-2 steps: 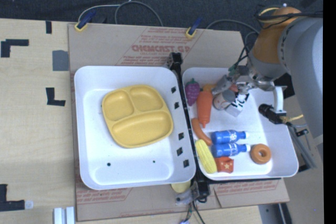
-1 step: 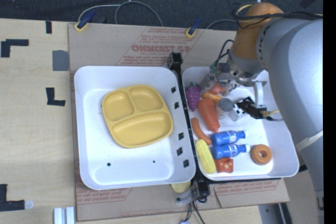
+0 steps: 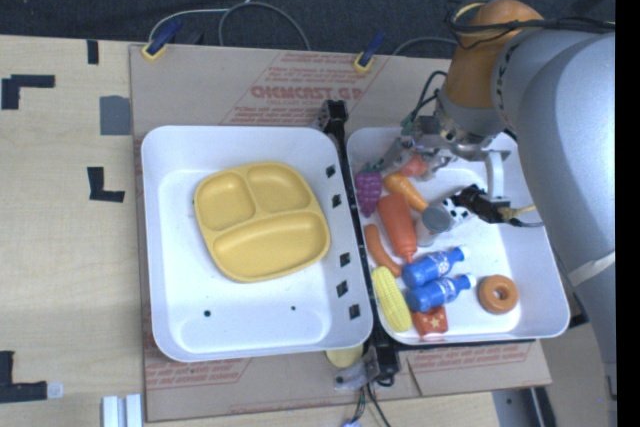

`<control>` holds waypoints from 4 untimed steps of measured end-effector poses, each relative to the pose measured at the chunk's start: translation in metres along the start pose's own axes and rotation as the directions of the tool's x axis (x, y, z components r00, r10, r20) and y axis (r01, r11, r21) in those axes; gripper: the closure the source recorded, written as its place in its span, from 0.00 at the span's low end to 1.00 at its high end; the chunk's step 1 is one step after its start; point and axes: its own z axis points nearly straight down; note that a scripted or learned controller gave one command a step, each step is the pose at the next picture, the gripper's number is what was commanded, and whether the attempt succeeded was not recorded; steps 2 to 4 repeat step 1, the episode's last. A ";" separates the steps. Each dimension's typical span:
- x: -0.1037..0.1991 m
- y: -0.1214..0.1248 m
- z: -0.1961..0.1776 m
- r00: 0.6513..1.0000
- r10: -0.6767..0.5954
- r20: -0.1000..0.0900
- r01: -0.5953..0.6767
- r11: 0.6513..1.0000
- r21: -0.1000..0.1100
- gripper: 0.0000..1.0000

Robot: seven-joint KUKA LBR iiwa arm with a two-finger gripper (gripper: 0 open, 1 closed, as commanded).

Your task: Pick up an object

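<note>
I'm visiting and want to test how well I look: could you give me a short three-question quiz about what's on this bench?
1. True or false: the yellow divided plate lies in the left bin.
2. Which item sits nearest the right bin's lower right corner? A) corn cob B) brown doughnut C) purple grapes
3. Fill in: the two bottles beside the corn cob are ____ in colour.

Key: 1 true; 2 B; 3 blue.
</note>
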 end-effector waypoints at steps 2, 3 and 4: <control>0.064 -0.026 -0.096 1.000 -0.008 -0.006 0.008 1.000 -0.021 1.00; 0.064 -0.026 -0.096 1.000 -0.008 -0.006 0.008 1.000 -0.021 1.00; 0.064 -0.026 -0.096 1.000 -0.008 -0.006 0.008 1.000 -0.021 1.00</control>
